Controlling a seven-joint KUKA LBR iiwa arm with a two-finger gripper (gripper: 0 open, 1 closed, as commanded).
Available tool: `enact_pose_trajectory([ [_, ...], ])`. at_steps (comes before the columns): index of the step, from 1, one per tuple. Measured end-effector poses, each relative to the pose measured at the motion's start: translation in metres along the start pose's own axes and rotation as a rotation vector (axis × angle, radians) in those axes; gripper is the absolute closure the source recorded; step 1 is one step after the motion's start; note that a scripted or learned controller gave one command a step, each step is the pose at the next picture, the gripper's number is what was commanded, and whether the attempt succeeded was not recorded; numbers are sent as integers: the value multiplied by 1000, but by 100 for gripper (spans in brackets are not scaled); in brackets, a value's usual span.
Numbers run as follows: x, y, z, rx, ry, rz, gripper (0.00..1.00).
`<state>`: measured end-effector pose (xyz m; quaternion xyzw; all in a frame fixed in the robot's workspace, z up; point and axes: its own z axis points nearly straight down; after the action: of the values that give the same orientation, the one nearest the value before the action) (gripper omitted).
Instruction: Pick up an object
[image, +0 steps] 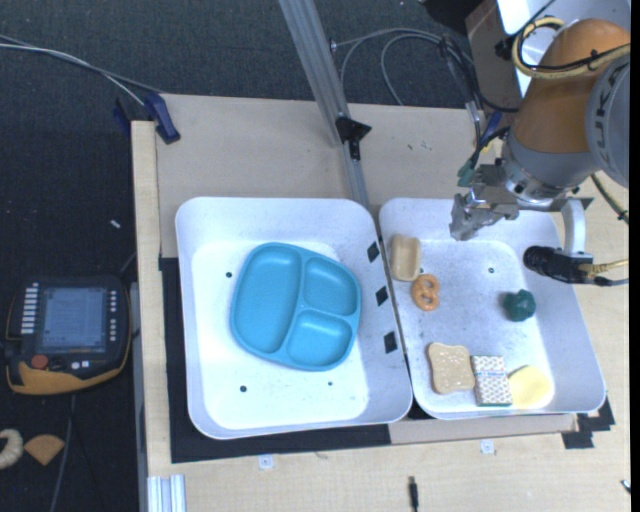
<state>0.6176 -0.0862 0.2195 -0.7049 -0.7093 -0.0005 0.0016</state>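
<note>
Currently no object has been lifted: every candidate item rests on the floor of the right bin (560, 300), and the pick is, by this evidence, not yet begun. Positions are given relative to the pretzel (425, 292), which lies near the left wall of that bin. A pale tan block (404, 257) lies just up and to the left of the pretzel, close to the bin wall. A slice of toast (450, 367) lies below the pretzel, toward the near rim; a small checkered square (490, 380) lies just right of the toast, and a yellow rounded piece (530, 386) lies just right of that square. A dark green lump (518, 305) lies well to the right of the pretzel, apart from all other items. The gripper (466, 224) hangs above and to the right of the pretzel, over the far edge of the bin, with nothing between its fingers; whether the fingers are spread or closed cannot be determined from this view. The left bin (200, 400) holds a blue divided plate (296, 305), well to the left of the pretzel. Remaining work, as judged: select an item, descend, close, and lift.
</note>
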Motion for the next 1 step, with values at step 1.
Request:
enact_pose_trajectory([
  [1,50,8,-11,-4,-1,-1,100],
])
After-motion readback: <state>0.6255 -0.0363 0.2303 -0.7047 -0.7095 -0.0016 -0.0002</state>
